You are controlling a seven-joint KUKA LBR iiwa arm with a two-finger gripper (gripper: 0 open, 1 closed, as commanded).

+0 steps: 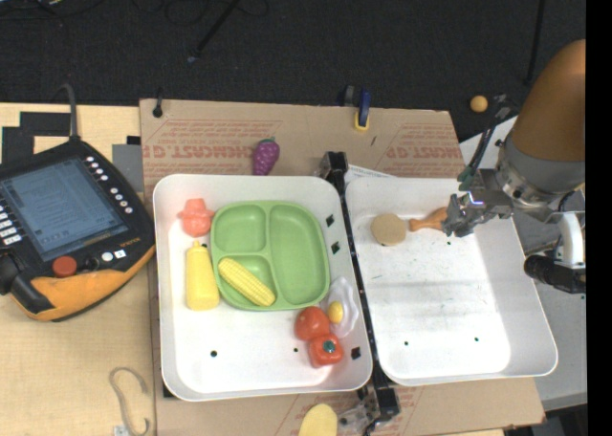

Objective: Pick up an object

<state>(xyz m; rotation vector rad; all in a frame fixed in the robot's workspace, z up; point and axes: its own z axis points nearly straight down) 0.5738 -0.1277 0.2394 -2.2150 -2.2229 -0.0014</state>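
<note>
Bench front: we see a yellow lemon-like toy (318, 419) at the near edge, just below the left bin, and a metal hook (130, 396) on the wood to its left.
Left bin (182, 367): we count several toys in it. Nearest us are a red tomato (312, 322) and a red pepper (325, 351), touching each other, with a small yellow piece (336, 312) just beside the tomato.
Green plate (273, 254): we find it in the middle of the left bin, divided into compartments, with a corn cob (247, 282) lying tilted across its near left compartment.
Beside the plate: a yellow bottle (200, 276) lies along its left side, and a pink toy (194, 218) sits just beyond the bottle in the far left corner.
Right bin (459, 329): its near floor is bare white with dark scuffs.
Wooden spoon (402, 228): we see this task object in the far part of the right bin, round head to the left, handle pointing right toward the gripper.
Gripper (457, 217): it sits at the end of the spoon handle, low over the far right of the bin; we cannot tell how it is set.
Arm (550, 138): it comes in from the right, the orange band above the wrist.
Left of the bins: a teach pendant (67, 224) rests on the bench.
Far side: a purple grape toy (266, 156) lies on the cardboard (306, 133) behind the left bin, a blue clamp (361, 109) stands at its far edge, and a small orange ball (478, 103) lies to the right.
</note>
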